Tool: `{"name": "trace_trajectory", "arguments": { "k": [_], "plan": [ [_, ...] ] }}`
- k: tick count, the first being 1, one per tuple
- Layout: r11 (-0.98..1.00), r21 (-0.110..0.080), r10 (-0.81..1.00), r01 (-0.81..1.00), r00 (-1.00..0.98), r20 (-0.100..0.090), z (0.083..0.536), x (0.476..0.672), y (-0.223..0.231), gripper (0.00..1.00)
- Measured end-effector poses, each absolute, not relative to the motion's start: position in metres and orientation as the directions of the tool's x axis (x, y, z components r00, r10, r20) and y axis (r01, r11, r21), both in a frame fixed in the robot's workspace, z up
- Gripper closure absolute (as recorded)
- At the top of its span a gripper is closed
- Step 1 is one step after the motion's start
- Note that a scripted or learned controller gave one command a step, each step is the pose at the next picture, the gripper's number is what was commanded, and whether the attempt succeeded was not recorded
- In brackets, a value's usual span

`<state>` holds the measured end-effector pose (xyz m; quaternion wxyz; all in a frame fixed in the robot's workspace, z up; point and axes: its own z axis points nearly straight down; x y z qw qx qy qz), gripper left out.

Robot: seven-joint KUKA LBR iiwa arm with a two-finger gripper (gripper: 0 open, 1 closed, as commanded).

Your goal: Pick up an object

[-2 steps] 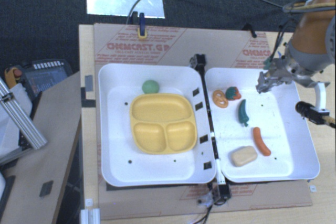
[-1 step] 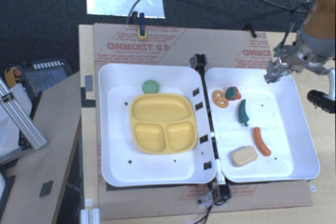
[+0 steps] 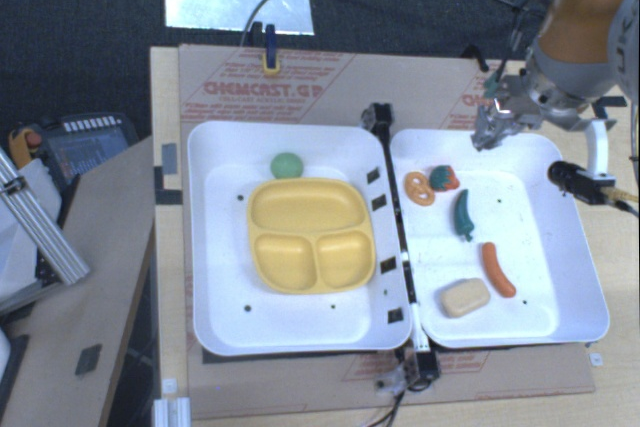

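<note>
The right bin [image 3: 570, 310] holds an orange pretzel [image 3: 419, 189], a red and green piece [image 3: 444, 178] beside it, a dark green pepper-like piece [image 3: 463, 214], an orange-red sausage [image 3: 498, 270] and a tan bread-like block [image 3: 464, 297]. My gripper [image 3: 489, 132] hangs over the far edge of the right bin, above and to the right of the pretzel. Nothing shows between its fingers.
The left bin [image 3: 215, 315] holds a yellow divided tray [image 3: 307, 234] and a green ball [image 3: 287, 165] behind it. A black hinge strip [image 3: 392, 215] runs between the bins. A yellow-and-blue clamp [image 3: 270, 50] sits at the cardboard's far edge.
</note>
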<state>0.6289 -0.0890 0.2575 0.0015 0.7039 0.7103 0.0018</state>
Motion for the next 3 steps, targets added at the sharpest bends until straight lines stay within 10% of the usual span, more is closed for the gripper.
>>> {"name": "trace_trajectory", "arguments": {
  "k": [3],
  "plan": [
    [0.01,0.003,1.0,1.0,-0.01,0.002,0.243,0.644,0.073,1.0]
  ]
}}
